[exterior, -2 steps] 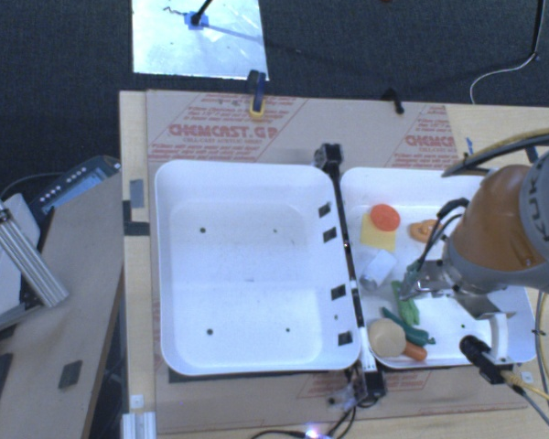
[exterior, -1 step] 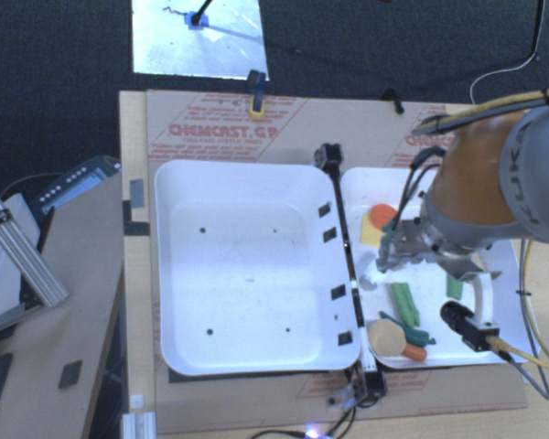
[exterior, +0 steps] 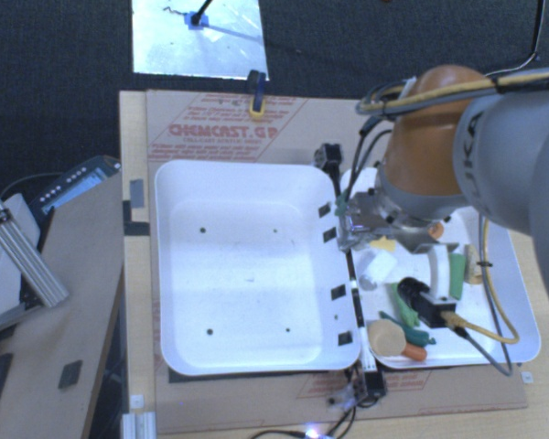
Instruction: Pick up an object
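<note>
Dark carpet lies around the surface, whose printed cardboard sheet carries two white bins side by side. We find the tool low in the right bin, at the middle of its left edge, just beside the wall it shares with the left bin. The grey arm and its orange band hang over the tool, so we cannot tell whether it is open or closed.

Just beside the tool, toward the bin's near edge, lies a white block. A yellow piece shows at the block's far side, under the arm. Farther toward the right edge an orange piece peeks from below the arm. Near the bin's middle a white tube and a green cylinder lie side by side, both pointing from far edge to near edge. A dark green stick lies slantwise closer to the near edge. At the near left corner sits a tan disc, with a small orange bit touching its right side.

Black clips line the shared wall between the bins. A yellow clamp stands at the sheet's far edge, and beyond the surface's far edge we see a shiny metal plate on the carpet.
</note>
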Tool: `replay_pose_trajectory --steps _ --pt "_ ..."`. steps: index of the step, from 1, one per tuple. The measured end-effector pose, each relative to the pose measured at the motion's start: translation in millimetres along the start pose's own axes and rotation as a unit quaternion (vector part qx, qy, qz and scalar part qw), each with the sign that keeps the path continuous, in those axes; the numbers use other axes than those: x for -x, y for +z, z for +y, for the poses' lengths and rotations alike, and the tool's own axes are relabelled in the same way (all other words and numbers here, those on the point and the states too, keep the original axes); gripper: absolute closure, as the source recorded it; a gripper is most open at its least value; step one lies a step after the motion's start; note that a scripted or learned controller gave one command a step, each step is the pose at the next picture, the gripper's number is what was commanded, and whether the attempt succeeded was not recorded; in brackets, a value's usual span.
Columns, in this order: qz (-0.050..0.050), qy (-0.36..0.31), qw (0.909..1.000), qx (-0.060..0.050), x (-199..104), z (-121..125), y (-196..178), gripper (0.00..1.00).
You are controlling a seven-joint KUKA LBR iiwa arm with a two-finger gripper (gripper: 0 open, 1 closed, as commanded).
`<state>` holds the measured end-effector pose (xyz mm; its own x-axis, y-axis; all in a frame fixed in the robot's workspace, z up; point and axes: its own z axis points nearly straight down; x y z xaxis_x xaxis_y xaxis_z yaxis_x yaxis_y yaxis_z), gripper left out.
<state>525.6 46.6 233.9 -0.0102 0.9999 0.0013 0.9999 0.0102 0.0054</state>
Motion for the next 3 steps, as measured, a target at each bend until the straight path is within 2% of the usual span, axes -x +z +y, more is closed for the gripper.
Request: replay_pose_trajectory --steps 1,2,3 --pt "0.000 0.001 1.0000 -0.005 -41.8 -40.2 52.3 1.00" --pt "0.000 0.004 1.0000 0.005 -0.7 -36.6 -83.7 1.00" --pt "0.002 0.000 1.0000 0.006 -41.0 -36.4 -214.9 1.00"
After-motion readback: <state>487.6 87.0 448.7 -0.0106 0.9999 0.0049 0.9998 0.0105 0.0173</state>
